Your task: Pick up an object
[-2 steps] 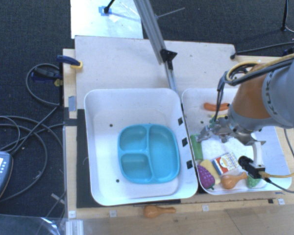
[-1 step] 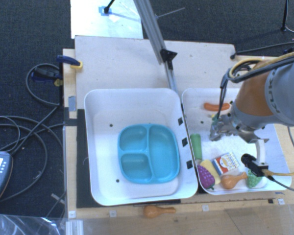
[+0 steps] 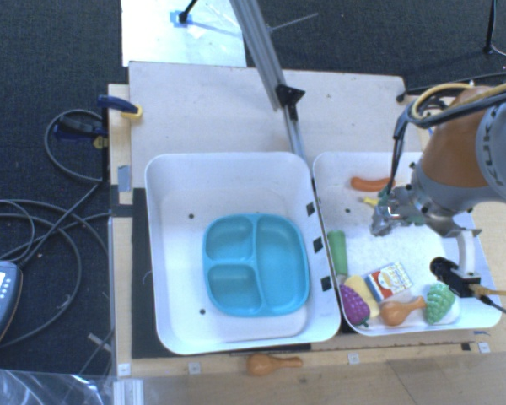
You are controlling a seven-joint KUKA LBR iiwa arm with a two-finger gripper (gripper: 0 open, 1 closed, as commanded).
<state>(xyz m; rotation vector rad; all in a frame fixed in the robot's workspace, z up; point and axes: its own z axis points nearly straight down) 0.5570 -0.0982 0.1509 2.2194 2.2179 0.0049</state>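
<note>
- So the grey arm with the orange band reaches in from 3 o'clock, and its two-finger metal gripper (image 3: 383,222) hangs over the right-hand shallow white plastic bin (image 3: 354,169), roughly mid-bin.
- Can't honestly tell whether the jaws are apart or together, they're too small and shiny from up here. Nothing visibly sits between them, so I'd call this the approach step, no grab yet.
- Candidates to pick up: an orange sausage-shaped toy (image 3: 369,183) just beside the gripper at its 11 o'clock, and a green cylinder toy (image 3: 336,252) by the bin's wall at 9 o'clock.
- Along the 6 o'clock edge there's a cluster: purple grape bunch toy (image 3: 354,303), small yellow and white printed box (image 3: 388,281), tan drumstick toy (image 3: 400,311) and bumpy green toy (image 3: 439,303).
- The left-hand white bin (image 3: 169,175) holds a light blue divided plastic plate (image 3: 255,264).
- Next move, I reckon: centre over the orange sausage since it's closest and lying on its own, drop straight down, then close across its narrow width.
</note>
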